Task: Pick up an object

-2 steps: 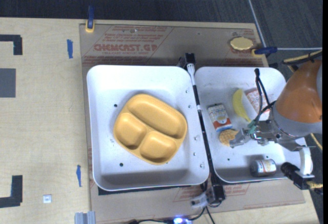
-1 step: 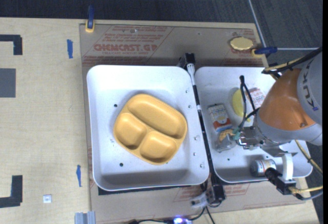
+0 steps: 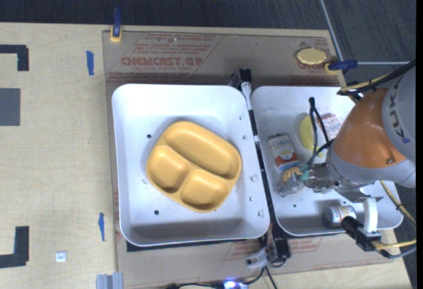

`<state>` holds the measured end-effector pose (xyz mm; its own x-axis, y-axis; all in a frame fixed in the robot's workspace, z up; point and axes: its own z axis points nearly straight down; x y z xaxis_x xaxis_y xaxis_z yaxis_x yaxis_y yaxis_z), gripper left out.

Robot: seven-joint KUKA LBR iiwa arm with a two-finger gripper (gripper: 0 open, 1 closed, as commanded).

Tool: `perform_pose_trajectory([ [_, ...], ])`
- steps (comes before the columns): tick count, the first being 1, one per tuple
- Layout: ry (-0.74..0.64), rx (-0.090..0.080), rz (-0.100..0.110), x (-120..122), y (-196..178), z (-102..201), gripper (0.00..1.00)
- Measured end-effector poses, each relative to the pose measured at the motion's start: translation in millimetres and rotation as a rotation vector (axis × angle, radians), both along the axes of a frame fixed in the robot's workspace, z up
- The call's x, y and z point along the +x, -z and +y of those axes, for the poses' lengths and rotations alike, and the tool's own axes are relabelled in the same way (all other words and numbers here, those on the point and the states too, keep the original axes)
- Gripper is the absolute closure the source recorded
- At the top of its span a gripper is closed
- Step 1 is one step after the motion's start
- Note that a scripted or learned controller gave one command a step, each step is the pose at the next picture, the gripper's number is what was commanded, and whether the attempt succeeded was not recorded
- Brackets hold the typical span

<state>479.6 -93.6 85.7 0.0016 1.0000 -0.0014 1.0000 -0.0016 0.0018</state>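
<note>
You see the gripper (image 3: 305, 177) low in the right bin (image 3: 291, 223), its grip state unclear, just right of the packet (image 3: 282, 149).

The grey arm (image 3: 403, 119) wears an orange band (image 3: 367, 135), with black cables (image 3: 319, 129) alongside.

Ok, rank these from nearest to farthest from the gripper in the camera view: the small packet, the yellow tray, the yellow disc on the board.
From the gripper in the right bin:
1. Small packet, just left of it, same bin.
2. Yellow tray, in the left bin.
3. Yellow disc, on the board beyond the bins.
</note>
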Motion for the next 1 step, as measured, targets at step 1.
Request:
perform_pose_trajectory([
  [1, -0.002, 0.003, 0.0, 0.4, 0.0, -3.1, 0.0],
])
